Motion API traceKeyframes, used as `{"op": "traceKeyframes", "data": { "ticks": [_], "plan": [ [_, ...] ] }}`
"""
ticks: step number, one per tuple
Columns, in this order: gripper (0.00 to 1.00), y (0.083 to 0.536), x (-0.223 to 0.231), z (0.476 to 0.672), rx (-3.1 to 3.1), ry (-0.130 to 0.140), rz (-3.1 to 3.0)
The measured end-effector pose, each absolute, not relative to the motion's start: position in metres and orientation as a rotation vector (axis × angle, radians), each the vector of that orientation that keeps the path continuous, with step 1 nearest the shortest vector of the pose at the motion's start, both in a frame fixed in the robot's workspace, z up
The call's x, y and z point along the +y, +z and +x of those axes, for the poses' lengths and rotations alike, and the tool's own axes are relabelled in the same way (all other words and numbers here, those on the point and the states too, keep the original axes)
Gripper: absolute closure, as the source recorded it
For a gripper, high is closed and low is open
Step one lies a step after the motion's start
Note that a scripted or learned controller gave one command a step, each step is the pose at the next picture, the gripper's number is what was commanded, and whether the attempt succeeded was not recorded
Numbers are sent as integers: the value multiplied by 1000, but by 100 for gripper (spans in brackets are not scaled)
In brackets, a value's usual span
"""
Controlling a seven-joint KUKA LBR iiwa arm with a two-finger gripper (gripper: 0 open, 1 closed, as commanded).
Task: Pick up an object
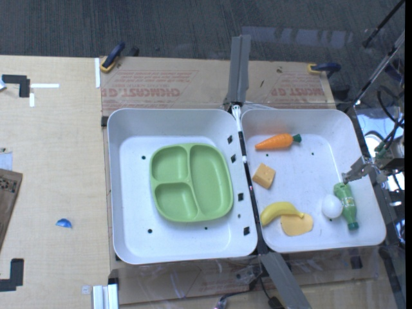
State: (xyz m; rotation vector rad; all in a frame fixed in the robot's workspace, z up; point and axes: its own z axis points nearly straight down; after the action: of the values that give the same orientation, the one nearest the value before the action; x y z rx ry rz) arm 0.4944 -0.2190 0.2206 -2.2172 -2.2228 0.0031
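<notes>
Right bin [302, 118] | carrot [277, 141], banana [280, 212] | left bin [122, 172] (green tray [192, 182])

Two bins sit side by side on the table [51, 172]. The left bin [122, 185] holds a divided plate [192, 182] near its middle. In the right bin [322, 147], a carrot [277, 141] lies toward the back, a cheese wedge [264, 176] in front of it, and a banana [280, 211] nearer the front, touching a flat piece [298, 224]. To their right, an egg [331, 207] rests against a bottle [346, 203].
</notes>
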Motion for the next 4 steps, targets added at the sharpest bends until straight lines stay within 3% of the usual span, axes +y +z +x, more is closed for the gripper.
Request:
{"op": "traceKeyframes", "data": {
  "ticks": [1, 2, 3, 4],
  "plan": [
    [0, 107, -189, 538, -2291, 3, -2146],
    [0, 91, -117, 576, -2445, 1, -1973],
    [0, 92, -115, 529, -2569, 2, -1809],
    [0, 107, -115, 588, -2606, 0, -1755]
  ]
}}
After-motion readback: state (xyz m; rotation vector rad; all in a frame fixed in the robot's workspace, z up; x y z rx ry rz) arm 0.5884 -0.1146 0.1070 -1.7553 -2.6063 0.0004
